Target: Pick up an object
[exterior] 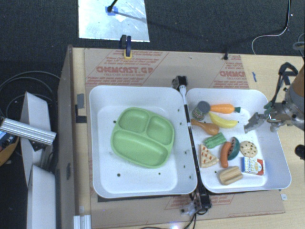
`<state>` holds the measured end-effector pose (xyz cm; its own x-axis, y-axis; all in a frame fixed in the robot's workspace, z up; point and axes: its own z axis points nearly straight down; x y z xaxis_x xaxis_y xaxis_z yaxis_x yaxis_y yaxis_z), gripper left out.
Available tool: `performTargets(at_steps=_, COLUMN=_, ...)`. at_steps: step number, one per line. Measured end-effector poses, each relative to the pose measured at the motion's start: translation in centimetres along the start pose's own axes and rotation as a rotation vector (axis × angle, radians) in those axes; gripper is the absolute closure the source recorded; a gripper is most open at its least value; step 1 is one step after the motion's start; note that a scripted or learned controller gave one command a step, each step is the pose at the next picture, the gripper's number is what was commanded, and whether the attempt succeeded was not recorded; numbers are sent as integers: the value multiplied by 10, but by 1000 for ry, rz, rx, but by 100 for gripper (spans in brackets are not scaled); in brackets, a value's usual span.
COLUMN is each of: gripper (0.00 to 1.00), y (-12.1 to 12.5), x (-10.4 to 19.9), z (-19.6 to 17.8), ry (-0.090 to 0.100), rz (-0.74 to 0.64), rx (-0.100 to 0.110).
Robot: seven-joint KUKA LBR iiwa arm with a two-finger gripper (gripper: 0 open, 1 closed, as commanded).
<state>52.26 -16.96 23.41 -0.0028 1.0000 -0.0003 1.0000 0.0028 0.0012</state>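
The right white bin (276,149) holds several toy foods: a grey can (201,109), a carrot (223,109), a banana (223,121), a brown drumstick (205,126), a green vegetable (214,140), a pizza slice (206,155), a sausage (224,153), a watermelon slice (233,147), a cookie (248,149), a small carton (251,165) and a bread roll (229,175). My gripper (259,119) hangs over the right part of this bin, right of the banana and above the cookie. Nothing shows in its grasp.
The left white bin (102,128) carries a green divided plate (142,136). A black divider (188,128) runs between the bins. Cardboard lies under both bins, with metal rails and cables off the bench's left side.
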Motion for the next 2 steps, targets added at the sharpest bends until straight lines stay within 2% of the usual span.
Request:
performTargets(at_steps=1, gripper=0, y=-7, x=36, z=152, ry=4, rz=-1, rx=9)
performTargets(at_steps=2, gripper=100, y=-5, x=33, z=134, ry=0, rz=1, rx=0)
